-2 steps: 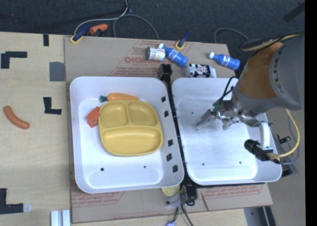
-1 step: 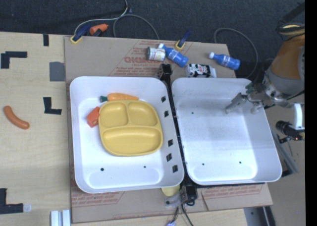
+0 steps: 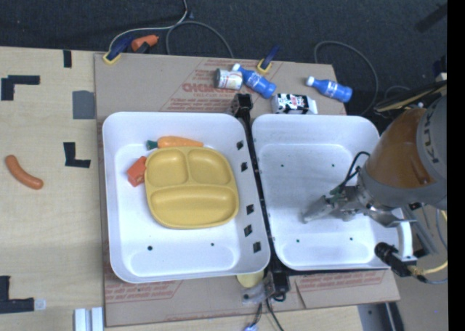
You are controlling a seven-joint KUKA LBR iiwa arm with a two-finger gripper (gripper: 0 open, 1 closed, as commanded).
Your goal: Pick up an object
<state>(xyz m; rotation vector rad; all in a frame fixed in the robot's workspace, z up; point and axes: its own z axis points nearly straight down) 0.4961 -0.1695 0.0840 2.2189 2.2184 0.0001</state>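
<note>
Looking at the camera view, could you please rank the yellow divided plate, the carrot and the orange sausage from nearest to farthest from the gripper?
Measured from the gripper, low in the right bin:
1. Yellow divided plate, in the left bin, nearest.
2. Carrot, along the plate's far edge in the left bin.
3. Orange sausage, out on the bench at the far left, farthest.
</note>
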